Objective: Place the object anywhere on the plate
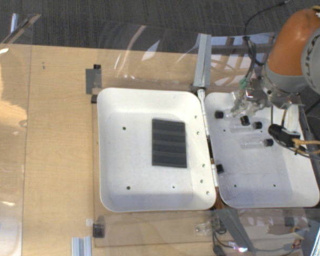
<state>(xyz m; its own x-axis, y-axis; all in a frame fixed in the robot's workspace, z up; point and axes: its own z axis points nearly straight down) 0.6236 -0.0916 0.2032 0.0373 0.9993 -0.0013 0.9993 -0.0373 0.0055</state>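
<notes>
The plate (169, 143) is a dark grey ribbed rectangle lying flat in the middle of the left bin (112, 159), with nothing on it. My gripper (244, 112) hangs low over the upper part of the right bin (266, 185), under the orange band of the arm. Several small black bits (218, 114) show around it, and I cannot tell whether they are loose or part of the gripper. Just below it, a small clear piece with a black end (256, 142) seems to lie on the bin floor. I cannot make out anything held.
A raised rim (208, 143) divides the two bins. A black and yellow cable (289, 137) loops from the arm over the right bin's right side. A metal post (202, 60) stands behind the bins. Bare wooden bench (42, 143) lies to the left.
</notes>
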